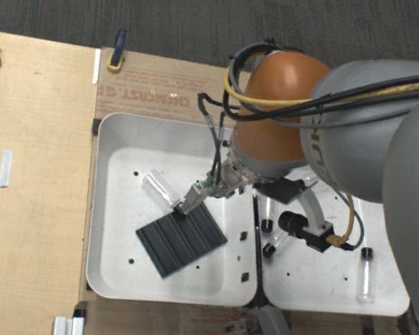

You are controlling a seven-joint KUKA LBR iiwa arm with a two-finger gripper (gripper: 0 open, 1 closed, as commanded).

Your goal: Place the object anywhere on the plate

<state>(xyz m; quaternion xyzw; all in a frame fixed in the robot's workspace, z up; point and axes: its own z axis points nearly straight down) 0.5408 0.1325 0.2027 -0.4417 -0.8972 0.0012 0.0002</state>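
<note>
Here the jaws (pixel 189 201) are hovering low in the left bin (pixel 119 150), right at the upper corner of the dark ribbed plate (pixel 182 238); whether they are wide, narrow or holding anything I cannot tell, since the tip is too small and cluttered to read. The clear tube (pixel 159 187), which I am taking to be the object, is lying on the bin floor just up and to the left of the plate, near the jaws but apart from the plate's edge. Its long axis is running diagonally, from upper left down to lower right, with the lower end pointing toward the plate's top corner.

The risks, as I am judging them: the tube is round and smooth, so it is likely to roll off or squirt sideways under a slightly off-centre pinch. The plate's ribs are running along its length, so a tube released across them may be settling badly or rolling off the edge. The tip may also nudge the plate.
</note>
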